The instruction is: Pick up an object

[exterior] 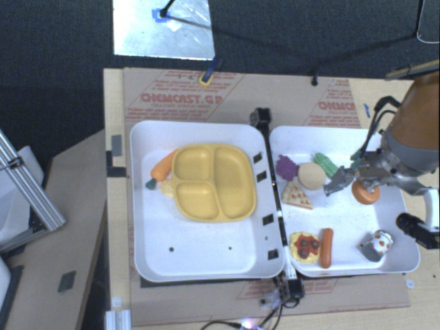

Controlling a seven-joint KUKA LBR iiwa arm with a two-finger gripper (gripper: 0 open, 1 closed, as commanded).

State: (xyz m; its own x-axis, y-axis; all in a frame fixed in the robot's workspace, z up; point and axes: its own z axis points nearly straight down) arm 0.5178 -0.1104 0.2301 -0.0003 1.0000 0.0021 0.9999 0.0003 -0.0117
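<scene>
1. No single target is named, so the candidates are the toy foods in the right bin (412, 256). At its far side lie a purple grape cluster (286, 166), a cream ball (311, 176), a green piece (326, 163) and a pizza wedge (297, 196).
2. At the near side lie a small round pizza (304, 247), a red sausage (326, 246) just beside it, and a grey and white object (375, 245) toward the right wall.
3. An orange disc (366, 193) sits at the bin's right, directly under the arm's wrist.
4. The pincer (338, 183) hangs low between the cream ball and the orange disc. I cannot tell whether it is released or clenched, and nothing is visibly caught in it.
5. Progress, as I judge it: the reach into the bin is made, but nothing is lifted; every toy lies on the bin floor. Closing on a piece and raising it are left.
6. The left bin (148, 253) holds a yellow divided plate (212, 181), with a toy carrot (162, 166) touching its left rim.
7. Both bins rest on a brown board (275, 91) covering the desk. Red lettering is printed on it, repeated, and reads roughly "CHEMCAST GP"; the last letters are blurred.
8. Beyond the far edge lies a shiny square sheet (161, 19).
</scene>
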